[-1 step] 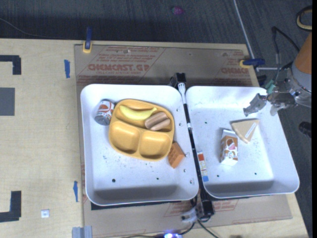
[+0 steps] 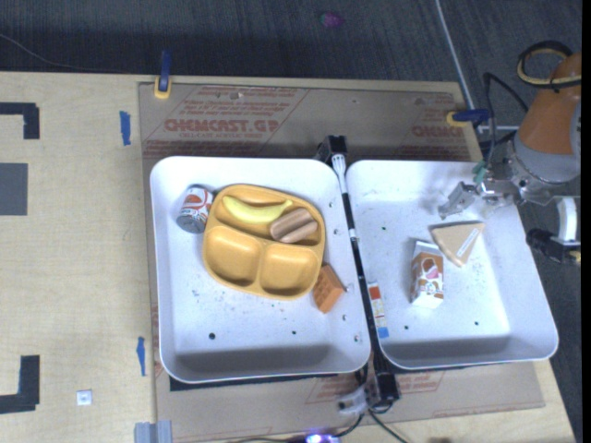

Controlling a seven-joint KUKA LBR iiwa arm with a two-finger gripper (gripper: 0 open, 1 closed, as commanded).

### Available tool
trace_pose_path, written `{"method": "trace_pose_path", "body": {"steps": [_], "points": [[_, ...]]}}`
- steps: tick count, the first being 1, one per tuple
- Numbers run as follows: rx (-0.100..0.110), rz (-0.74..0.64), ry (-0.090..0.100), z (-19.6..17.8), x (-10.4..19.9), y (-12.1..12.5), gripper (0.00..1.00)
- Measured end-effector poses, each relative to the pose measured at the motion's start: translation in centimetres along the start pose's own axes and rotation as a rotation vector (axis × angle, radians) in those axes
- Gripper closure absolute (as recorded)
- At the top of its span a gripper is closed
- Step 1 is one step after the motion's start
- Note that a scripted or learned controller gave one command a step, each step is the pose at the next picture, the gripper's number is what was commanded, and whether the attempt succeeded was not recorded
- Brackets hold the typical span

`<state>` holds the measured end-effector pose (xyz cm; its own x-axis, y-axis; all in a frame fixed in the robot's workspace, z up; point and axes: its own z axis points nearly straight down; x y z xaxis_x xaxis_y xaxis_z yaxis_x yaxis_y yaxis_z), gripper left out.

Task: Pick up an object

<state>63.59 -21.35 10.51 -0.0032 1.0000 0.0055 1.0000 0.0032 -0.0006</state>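
The gripper hangs over the right bin near its 1 o'clock corner, just above a tan wedge. Its 2 fingers look slightly spread with nothing between them. Below the wedge, toward the bin's centre, a small carton lies tilted, touching or just beside the wedge. In the left bin, a yellow divided tray sits at the centre, holding a banana and a sausage in its top compartment. A can lies at the tray's 10 o'clock, touching its rim, and an orange block rests at its 4 o'clock.
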Motion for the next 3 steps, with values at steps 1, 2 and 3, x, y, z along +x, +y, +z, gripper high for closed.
{"method": "trace_pose_path", "body": {"steps": [1, 2, 3], "points": [[-0.024, 0.004, -0.013, 1.2, 2.9, -6.4, 0.0], [-0.018, 0.005, -0.018, 0.5, 2.7, -6.7, 1.0], [-0.002, 0.002, -0.006, -5.5, 9.5, -8.3, 1.0]]}}
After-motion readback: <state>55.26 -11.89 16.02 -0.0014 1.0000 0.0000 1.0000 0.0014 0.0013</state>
